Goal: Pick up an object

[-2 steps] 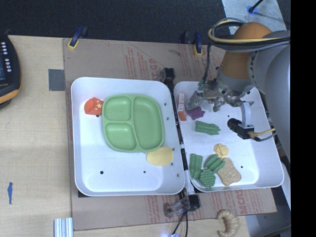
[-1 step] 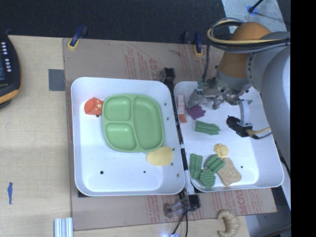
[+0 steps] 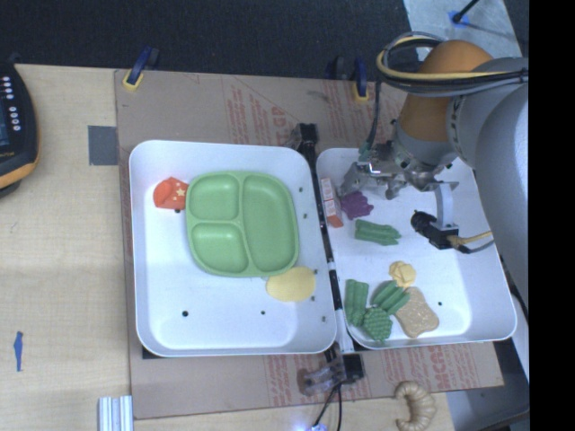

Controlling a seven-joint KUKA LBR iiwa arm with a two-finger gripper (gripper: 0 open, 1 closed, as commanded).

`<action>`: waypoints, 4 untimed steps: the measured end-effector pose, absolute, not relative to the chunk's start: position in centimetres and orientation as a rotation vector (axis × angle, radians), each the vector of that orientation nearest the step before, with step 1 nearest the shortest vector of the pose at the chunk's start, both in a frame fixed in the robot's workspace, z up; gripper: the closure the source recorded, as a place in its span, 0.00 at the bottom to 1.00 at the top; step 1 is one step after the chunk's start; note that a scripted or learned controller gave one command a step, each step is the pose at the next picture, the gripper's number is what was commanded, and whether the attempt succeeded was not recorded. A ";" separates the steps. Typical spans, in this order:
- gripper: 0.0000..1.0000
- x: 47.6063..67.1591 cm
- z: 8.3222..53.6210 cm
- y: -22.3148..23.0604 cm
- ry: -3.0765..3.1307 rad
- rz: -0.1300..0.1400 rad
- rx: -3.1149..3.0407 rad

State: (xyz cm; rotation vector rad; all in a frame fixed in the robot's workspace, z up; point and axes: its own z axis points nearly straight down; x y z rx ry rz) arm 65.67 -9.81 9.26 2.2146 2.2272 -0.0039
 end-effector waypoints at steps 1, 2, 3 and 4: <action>0.00 65.7 9.3 -9.8 2.228 -0.004 2.214; 0.00 63.4 9.2 -10.0 2.229 -0.009 2.220; 0.00 65.7 9.3 -9.7 2.227 -0.001 2.215; 0.00 65.7 9.2 -10.3 2.225 -0.002 2.218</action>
